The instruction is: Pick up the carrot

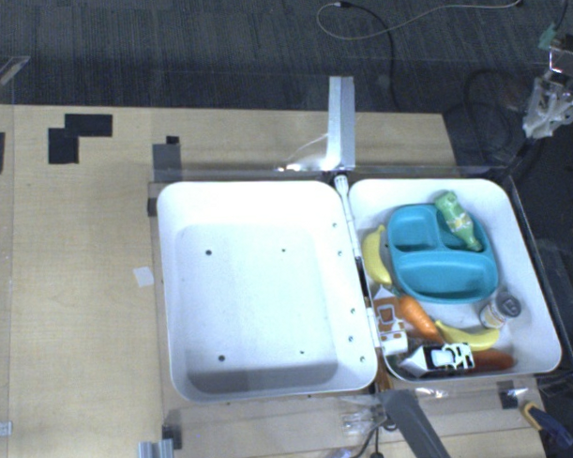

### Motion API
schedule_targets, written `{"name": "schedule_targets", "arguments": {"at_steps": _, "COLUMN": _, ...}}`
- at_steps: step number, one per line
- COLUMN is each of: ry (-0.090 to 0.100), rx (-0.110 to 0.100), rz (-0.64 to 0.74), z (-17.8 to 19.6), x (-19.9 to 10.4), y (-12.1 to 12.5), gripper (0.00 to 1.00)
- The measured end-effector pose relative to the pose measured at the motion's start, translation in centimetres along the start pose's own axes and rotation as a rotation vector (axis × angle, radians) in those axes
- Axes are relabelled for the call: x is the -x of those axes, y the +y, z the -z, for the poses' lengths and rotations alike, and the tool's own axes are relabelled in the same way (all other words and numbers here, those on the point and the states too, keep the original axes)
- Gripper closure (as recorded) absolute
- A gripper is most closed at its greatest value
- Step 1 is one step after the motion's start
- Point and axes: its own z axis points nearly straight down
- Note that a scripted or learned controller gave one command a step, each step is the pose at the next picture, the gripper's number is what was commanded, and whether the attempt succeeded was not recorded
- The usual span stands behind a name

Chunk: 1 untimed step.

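Waiting before any approach: gripper parked at two o'clock, off the bins, opening impossible to tell, nothing visibly held. Carrot lying at five o'clock in the right bin, wedged between blue tray and banana. Next, probably: descend onto it.

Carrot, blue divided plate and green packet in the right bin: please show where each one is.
carrot point(416, 315), camera view, middle of its orange body.
blue divided plate point(448, 274), camera view, bare floor of its large front compartment.
green packet point(458, 221), camera view, middle of the packet, at the plate's far right corner.
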Motion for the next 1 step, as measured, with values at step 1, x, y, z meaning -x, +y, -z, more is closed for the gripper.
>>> {"name": "schedule_targets", "arguments": {"at_steps": 1, "ry": -0.001, "rx": 0.003, "rz": 0.01, "z": 1.01, "x": -0.28, "y": 0.16, "gripper": 1.0}}
